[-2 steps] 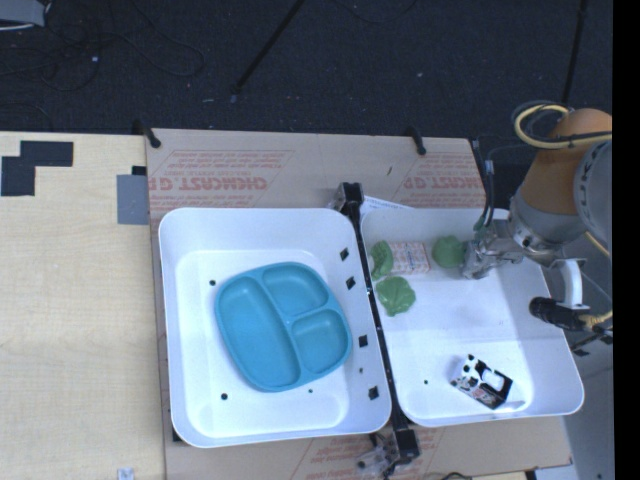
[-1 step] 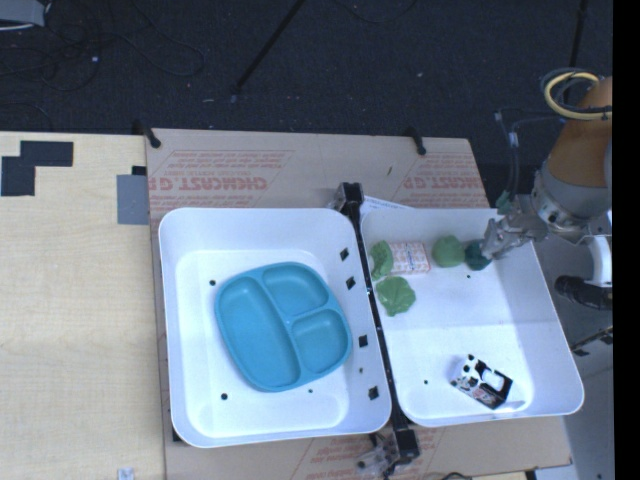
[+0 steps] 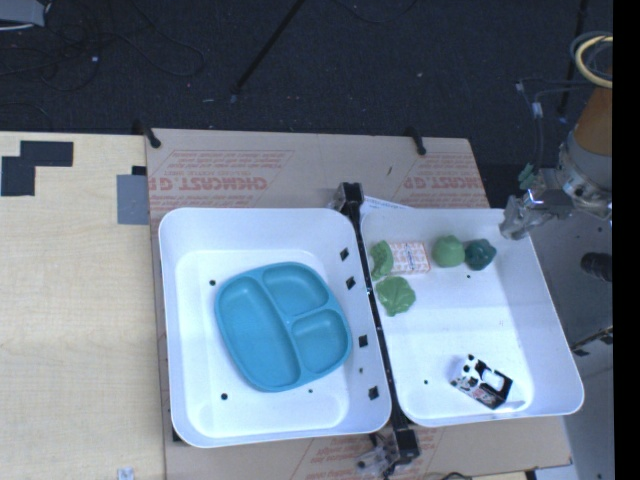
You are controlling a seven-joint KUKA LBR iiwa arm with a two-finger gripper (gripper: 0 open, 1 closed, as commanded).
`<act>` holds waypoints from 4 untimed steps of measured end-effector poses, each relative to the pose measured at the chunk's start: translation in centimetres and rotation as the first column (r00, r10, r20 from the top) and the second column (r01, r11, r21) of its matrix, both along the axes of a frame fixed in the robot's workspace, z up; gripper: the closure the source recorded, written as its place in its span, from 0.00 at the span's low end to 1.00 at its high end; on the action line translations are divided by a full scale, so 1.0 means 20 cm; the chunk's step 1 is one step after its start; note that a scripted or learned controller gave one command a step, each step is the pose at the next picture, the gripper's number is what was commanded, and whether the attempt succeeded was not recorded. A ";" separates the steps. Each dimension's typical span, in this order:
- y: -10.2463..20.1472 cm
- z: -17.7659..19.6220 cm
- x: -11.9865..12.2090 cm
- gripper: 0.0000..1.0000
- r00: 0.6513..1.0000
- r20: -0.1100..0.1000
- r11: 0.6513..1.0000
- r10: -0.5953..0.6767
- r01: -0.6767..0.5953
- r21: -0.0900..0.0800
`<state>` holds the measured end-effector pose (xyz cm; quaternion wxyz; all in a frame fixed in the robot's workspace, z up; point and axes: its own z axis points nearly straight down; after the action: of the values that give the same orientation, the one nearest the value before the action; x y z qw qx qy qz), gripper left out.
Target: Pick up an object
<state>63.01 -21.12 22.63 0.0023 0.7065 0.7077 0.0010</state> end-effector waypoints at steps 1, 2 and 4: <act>0.00 0.22 0.00 1.00 1.000 -0.001 1.000 0.000 0.000 0.001; 0.21 0.21 -0.06 1.00 1.000 -0.007 1.000 0.002 -0.002 0.004; 0.76 0.12 -0.17 1.00 1.000 -0.009 1.000 0.003 -0.003 0.004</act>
<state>59.60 -5.90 25.08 -0.0025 0.7056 0.7086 -0.0006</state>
